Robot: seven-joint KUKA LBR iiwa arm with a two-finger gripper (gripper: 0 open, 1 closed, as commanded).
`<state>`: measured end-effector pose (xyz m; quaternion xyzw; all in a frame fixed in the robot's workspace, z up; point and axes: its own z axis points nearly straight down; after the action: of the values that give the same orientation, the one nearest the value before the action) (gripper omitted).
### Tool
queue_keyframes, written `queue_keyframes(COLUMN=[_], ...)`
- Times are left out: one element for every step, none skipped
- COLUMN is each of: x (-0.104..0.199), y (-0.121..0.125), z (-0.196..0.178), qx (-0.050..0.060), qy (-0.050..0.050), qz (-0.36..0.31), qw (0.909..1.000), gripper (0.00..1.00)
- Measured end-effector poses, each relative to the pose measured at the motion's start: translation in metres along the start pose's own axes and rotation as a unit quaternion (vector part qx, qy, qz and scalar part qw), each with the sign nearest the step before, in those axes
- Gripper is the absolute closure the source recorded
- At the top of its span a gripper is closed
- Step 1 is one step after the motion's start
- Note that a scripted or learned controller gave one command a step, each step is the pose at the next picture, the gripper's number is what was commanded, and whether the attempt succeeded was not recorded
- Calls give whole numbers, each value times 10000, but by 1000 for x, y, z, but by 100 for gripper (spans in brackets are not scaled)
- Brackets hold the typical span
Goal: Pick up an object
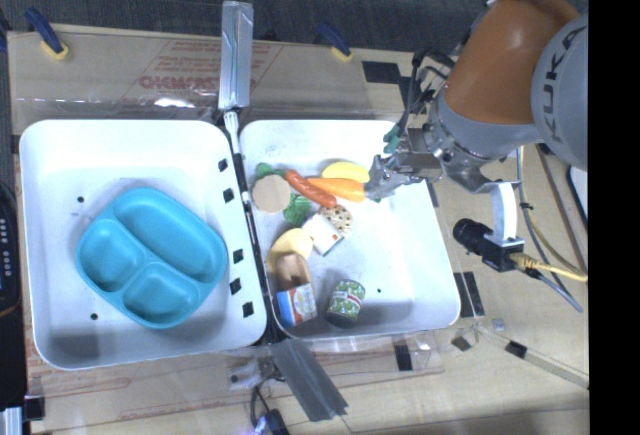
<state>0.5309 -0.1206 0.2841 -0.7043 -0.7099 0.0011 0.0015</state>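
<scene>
Camera view puts your claw (378, 185) low over the right bin (420, 268), near its right wall; you cannot tell whether it is spread or pressed together. Just left of it, touching or nearly so, lies the carrot (322, 188) with a lemon (344, 170) beside it. Well to its left, the other bin (50, 223) holds a blue tray (150, 258).
</scene>
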Motion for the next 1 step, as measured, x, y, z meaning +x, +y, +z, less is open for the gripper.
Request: queue_keyframes(x=[11], y=[74], z=[84], qx=[37], qy=[2], qz=[-332], qw=[9994], gripper=[0])
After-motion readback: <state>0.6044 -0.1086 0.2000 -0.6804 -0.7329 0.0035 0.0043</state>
